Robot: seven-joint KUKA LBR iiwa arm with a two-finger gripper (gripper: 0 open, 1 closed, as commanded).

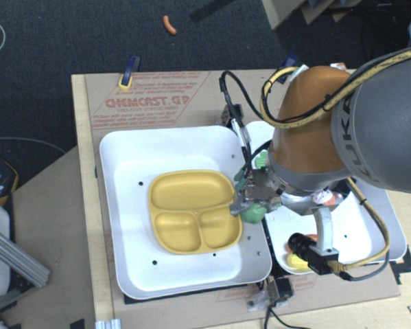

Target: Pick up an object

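Yellow tray [193, 210], with three hollow sections, lies flat on the floor of the left bin [125, 199], a little toward the right side of it. The gripper [252, 196] is low at the right rim of this tray, just beside it or touching it; from this angle I cannot say which. Whether the jaws are apart or together I also cannot tell, because the wrist covers them. A small green lump [253, 213] sits directly under the gripper, near the wall between the two bins, and I cannot tell if it belongs to the gripper.

The grey arm [386, 130] with its orange band [306, 114] hangs over the right bin [342, 222] and hides most of it. At the near end of that bin I see a red thing [300, 245] and a yellow thing [296, 261] close together. Both bins stand on a brown cardboard sheet [154, 98] with red print, which covers the bench. A small orange piece [169, 25] lies on the dark floor behind.
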